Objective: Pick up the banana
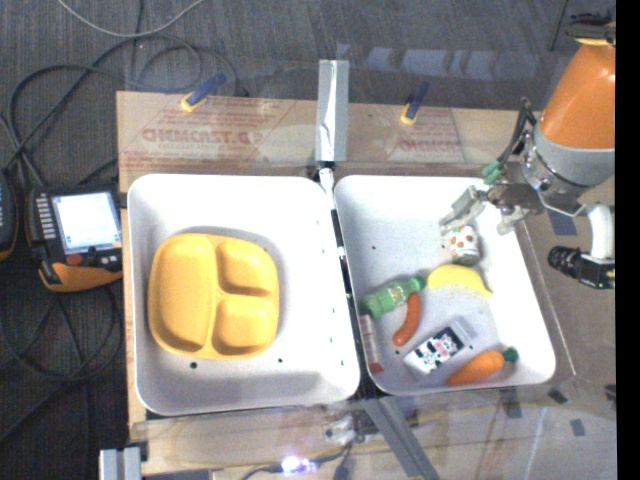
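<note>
The claw (485,206) hangs open, holding nothing, at the right bin's (400,200) one o'clock corner. The banana (459,279) lies near that bin's centre, a green bottle (392,296) at its nine o'clock. No label is readable.

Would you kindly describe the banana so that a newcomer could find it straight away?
Look in the right-hand white bin, toward its far right side. The banana lies there, just right of the green bottle. It is the one pale yellow curved piece; the carrot and sausage nearby are orange and red.
</note>
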`<action>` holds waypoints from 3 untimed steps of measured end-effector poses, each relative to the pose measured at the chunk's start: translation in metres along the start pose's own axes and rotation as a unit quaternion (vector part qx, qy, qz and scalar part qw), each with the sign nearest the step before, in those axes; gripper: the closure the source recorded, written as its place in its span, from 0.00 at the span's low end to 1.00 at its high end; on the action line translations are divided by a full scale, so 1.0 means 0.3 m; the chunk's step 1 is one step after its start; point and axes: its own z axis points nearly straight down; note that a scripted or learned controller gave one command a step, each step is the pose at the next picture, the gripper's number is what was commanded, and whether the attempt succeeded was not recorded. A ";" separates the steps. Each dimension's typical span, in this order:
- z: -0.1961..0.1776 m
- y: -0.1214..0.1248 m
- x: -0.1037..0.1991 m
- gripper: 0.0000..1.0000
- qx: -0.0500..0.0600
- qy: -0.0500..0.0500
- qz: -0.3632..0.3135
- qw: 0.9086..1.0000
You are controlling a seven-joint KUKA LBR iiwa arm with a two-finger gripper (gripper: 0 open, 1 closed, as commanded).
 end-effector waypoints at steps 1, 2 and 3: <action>0.142 -0.189 -0.129 0.00 0.000 0.000 -0.033 0.999; 0.510 -0.028 -0.199 0.00 -0.004 0.003 0.012 1.000; 0.526 -0.064 -0.193 0.00 -0.013 0.000 -0.020 1.000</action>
